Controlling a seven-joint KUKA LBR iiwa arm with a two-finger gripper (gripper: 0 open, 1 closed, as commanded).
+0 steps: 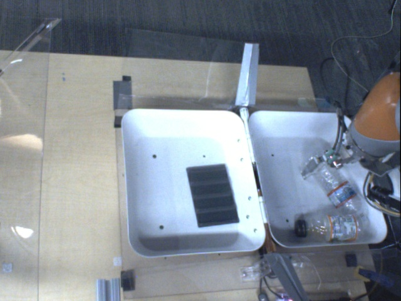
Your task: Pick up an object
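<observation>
Broadly, the bench (75, 168) carries two white bins, and the work is in the right bin (282, 168), where the arm (379, 115) reaches over its right edge. The left bin (150, 180) holds only a dark ribbed slab (213, 195) near its middle, well apart from the arm. In the right bin lie two clear plastic bottles: one with a black cap (326, 227) lying on its side along the front edge, near the front right corner, and a smaller one with a blue label (338, 190) close to the right edge. The gripper (329, 157) hangs low over the right bin, just behind and beside the blue-labelled bottle; nothing shows between its fingers, and whether they stand apart or together cannot be told.

The step looks like the approach before a grasp. To do it well, the gripper should centre over the bottle's body, turn across its narrow width, and come down without nudging the slippery plastic against the bin wall.
</observation>
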